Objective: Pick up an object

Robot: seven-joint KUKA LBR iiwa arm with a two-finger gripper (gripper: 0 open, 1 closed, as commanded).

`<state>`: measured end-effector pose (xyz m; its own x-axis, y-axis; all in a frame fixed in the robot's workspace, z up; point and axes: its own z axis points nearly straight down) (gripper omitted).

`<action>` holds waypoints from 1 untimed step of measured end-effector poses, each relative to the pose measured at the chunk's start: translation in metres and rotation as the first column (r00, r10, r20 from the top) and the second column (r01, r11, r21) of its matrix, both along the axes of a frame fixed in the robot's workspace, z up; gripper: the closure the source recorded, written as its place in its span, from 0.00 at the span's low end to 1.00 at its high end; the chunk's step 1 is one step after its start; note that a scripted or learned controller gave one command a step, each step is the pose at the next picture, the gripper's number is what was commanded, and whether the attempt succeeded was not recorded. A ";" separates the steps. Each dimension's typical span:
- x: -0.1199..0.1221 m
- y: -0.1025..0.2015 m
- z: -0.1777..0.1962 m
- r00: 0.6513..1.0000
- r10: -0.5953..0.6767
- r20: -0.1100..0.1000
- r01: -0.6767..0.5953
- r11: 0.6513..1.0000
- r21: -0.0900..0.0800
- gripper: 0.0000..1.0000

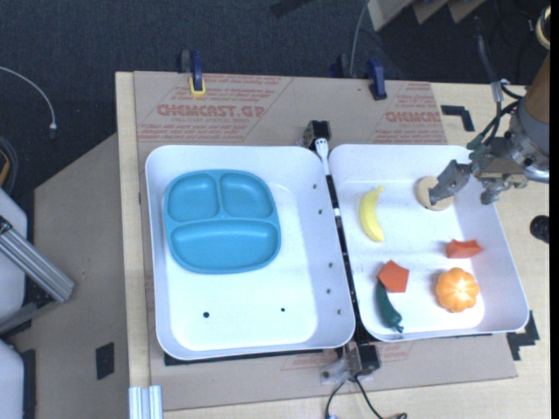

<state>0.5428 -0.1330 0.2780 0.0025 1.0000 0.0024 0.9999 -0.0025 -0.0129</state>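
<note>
Right bin [515,308], near edge: orange fruit [457,290] and green pepper [388,307] lying, red block [394,276] just behind; banana [373,214] resting mid-bin. At the far side the gripper [469,184] is hovering, fingers spread apart, one beside a tan round piece [430,192], gripping nothing. Blue tray [223,221] sitting in left bin [166,312].

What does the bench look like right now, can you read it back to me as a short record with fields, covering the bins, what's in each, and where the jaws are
left bin: holds a blue divided plate
right bin: holds a banana, a round tan piece, two orange-red blocks, an orange, a dark green vegetable
gripper: over the right bin's far right side, next to the tan piece
jaws: cannot tell whether open or shut
held object: none seen between them
</note>
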 end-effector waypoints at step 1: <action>0.002 0.000 0.006 1.000 0.003 0.012 -0.003 1.000 -0.002 0.00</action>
